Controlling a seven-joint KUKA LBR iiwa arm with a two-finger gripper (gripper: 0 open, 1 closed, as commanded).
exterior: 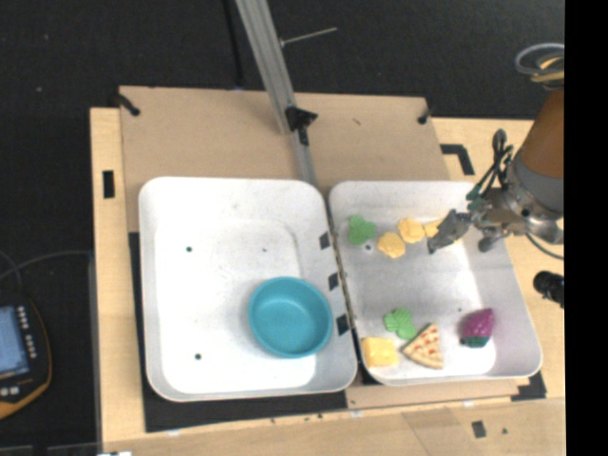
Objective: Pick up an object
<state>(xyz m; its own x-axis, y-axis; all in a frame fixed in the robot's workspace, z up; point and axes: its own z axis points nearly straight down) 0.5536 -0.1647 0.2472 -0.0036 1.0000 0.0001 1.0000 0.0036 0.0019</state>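
A: Since we go L to R, start w/ the left bin [190,217]: just a teal bowl [290,315] sitting low near its right wall, nothing else in it. Prob not the target, too wide for a two-finger grab imo.

B: Ok. Right bin [494,350]?

A: Small toy food, two clusters. Upper row: green piece [361,229] near the left wall, then yellow piece [391,245], another yellow piece [411,229] just beside it, touching or nearly. Lower row along the front wall: green clump [399,323], yellow block [380,351] below it, pizza slice [425,346] touching or nearly touching that block, purple item [478,326] off to the R, apart from the rest.

B: Gripper?

A: Gripper [465,228] is over the upper R part of the right bin, arm reaching in from the R, fingers angled down-left toward the yellow pair. Looks spread apart w/ nothing between them, though it's small in frame.

B: So which obj is the task's?

A: Any obj counts. Judging by the aim, nearest yellow piece by the fingertip is the likely pick. Not grasped yet. Risk: the two yellows sit so close that the fingers may bump one.
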